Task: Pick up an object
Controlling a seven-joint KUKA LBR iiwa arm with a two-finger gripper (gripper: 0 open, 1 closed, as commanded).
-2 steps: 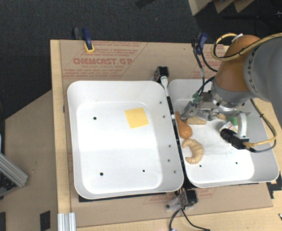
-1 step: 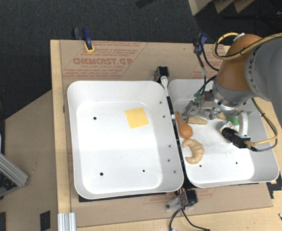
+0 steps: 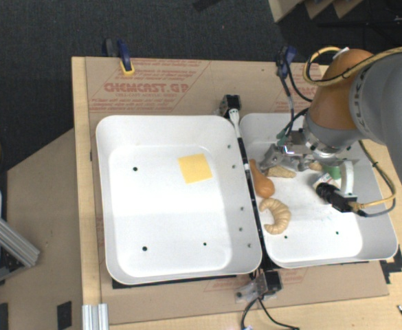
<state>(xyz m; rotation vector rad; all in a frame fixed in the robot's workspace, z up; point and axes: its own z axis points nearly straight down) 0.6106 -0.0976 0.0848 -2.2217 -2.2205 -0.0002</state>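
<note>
Claw [image 3: 283,158], grip state unclear, low in right bin [image 3: 365,243]; should centre over sausage [image 3: 261,182] just below-left before pinching.

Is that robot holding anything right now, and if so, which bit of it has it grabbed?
It cannot be told. The pincer sits low in the right bin, close to the orange sausage-like object, with the croissant lying apart; the arm hides any hold.
</note>
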